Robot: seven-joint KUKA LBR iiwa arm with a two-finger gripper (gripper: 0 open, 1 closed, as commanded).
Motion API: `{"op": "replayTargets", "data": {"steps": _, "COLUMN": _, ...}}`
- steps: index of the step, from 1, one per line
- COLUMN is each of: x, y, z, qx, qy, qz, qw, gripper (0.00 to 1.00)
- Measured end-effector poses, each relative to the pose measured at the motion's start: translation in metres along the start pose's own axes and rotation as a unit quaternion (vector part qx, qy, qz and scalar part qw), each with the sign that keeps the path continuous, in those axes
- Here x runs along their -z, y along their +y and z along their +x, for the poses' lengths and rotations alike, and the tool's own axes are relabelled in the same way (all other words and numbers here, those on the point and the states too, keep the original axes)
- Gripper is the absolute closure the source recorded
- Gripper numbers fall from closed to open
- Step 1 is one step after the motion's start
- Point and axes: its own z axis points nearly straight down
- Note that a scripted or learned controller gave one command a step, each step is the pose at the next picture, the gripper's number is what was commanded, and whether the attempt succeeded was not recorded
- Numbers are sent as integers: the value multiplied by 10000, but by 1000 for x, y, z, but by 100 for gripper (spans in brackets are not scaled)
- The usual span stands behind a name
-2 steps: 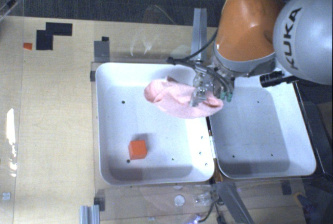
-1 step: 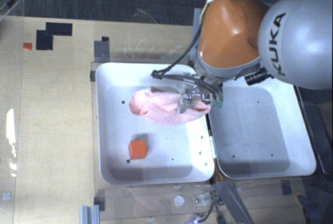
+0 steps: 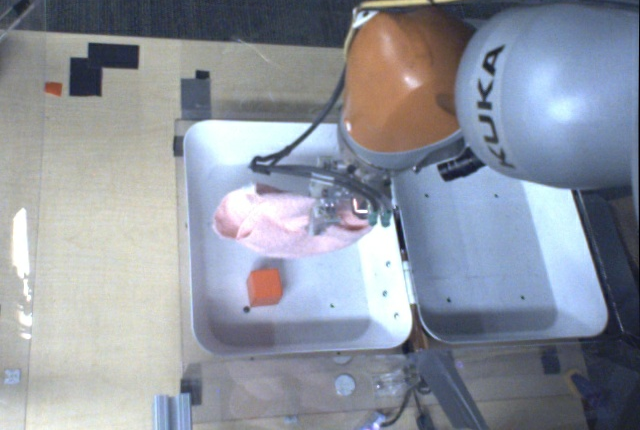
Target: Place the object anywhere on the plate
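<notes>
Below the hand (image 3: 335, 203), perhaps over a pink plate (image 3: 270, 221), lies an orange block (image 3: 265, 287).

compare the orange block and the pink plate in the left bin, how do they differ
Colour: the orange block is a strong orange, the pink plate a pale pink.
Size and shape: the block is small and boxy, the plate much wider, flatter and oval.
Place: the block sits on the bin floor nearer the front edge, apart from the plate; the plate lies mid-bin with the gripper over its right part.
Shared: both are in the left bin.
</notes>
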Motion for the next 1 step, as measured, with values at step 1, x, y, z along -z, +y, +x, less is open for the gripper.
{"op": "replayTargets", "data": {"steps": 1, "x": 1, "y": 0, "z": 0, "qx": -2, "qy": -6, "qz": -2, "qw": 10000, "gripper": 0}}
